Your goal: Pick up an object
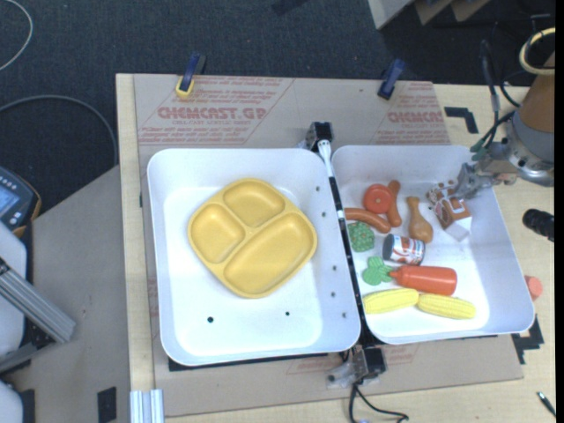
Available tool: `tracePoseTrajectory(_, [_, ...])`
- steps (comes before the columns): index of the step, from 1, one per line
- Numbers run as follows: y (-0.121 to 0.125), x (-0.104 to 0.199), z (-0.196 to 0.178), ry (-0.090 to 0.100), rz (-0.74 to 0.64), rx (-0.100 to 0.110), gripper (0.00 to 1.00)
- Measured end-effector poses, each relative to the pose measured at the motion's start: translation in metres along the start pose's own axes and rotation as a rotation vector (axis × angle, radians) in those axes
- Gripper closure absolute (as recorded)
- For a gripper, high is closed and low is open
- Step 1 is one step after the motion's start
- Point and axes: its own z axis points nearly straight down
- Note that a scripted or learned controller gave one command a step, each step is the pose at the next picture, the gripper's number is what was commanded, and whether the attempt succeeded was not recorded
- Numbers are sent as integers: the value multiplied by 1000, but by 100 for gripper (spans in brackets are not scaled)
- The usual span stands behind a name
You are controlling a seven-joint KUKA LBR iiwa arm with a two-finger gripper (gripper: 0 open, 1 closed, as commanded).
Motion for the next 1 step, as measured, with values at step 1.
tracePoseTrajectory(1, [11, 0, 2, 0, 0, -2, 100])
